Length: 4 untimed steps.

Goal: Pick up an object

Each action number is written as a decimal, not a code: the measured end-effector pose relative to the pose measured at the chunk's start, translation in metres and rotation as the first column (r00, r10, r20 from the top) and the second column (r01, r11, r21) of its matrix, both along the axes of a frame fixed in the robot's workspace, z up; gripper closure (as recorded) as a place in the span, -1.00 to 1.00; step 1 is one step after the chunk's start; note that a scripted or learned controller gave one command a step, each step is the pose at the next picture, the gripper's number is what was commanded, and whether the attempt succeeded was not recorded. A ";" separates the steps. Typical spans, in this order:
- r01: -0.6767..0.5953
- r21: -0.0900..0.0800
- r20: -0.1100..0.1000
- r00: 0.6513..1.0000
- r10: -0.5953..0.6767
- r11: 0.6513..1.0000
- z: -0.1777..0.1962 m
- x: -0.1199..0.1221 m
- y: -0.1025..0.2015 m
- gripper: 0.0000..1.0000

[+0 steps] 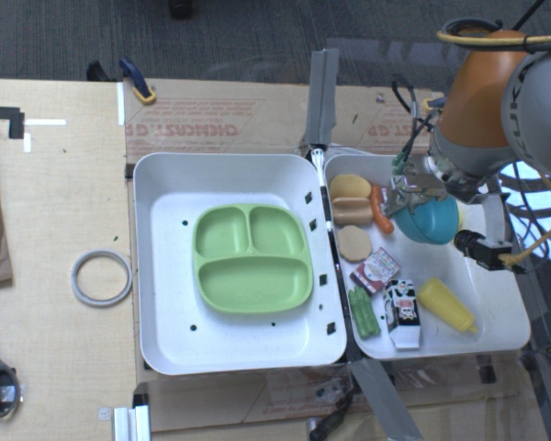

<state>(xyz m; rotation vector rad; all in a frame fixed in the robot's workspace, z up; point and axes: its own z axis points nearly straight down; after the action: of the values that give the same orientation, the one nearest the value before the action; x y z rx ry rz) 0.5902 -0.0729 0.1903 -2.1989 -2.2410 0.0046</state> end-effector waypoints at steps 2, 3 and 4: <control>-0.240 -0.001 0.001 0.971 0.240 0.971 0.106 0.054 -0.051 1.00; -0.544 0.003 0.001 0.839 0.544 0.839 0.025 -0.053 -0.068 1.00; -0.674 0.000 0.003 0.739 0.674 0.739 0.080 -0.068 -0.111 1.00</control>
<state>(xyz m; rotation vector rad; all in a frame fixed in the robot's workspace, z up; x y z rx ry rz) 0.5224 -0.1839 0.2703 -1.2411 -2.8872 0.0008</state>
